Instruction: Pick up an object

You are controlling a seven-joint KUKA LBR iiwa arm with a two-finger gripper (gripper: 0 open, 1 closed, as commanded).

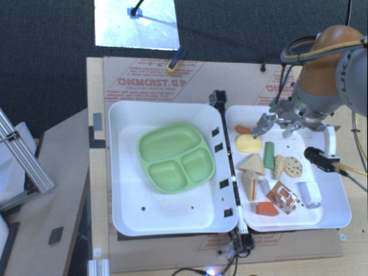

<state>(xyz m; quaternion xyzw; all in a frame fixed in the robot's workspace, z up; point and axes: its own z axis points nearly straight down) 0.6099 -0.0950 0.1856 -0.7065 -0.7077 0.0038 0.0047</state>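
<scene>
2 shallow white bins sit side by side on a bench, seen from above at a slant. At the 9 o'clock side, the left bin (123, 211) holds a green divided tray (175, 157) with 3 compartments, lying flat near its middle.

At the 3 o'clock side, the right bin (339, 211) holds a scatter of toy food. A yellow piece (248, 144) lies toward 11 o'clock in this bin, with a small orange piece (243, 129) just beyond it. A green stick (268, 154) lies near the centre. Beside it, toward 3 o'clock, is a round cookie with dark chips (293, 167). A tan wedge (252, 164) lies toward 9 o'clock. At 6 o'clock sit an orange block (266, 209) and a brown-and-white patterned box (283, 196), close together.

From 2 o'clock, the grey arm with its orange band (330, 53) reaches over the right bin. Its gripper (276, 125) hangs above the bin's far end, fingers spread apart, with nothing between them. One fingertip (257, 131) is just beside the small orange piece.
</scene>
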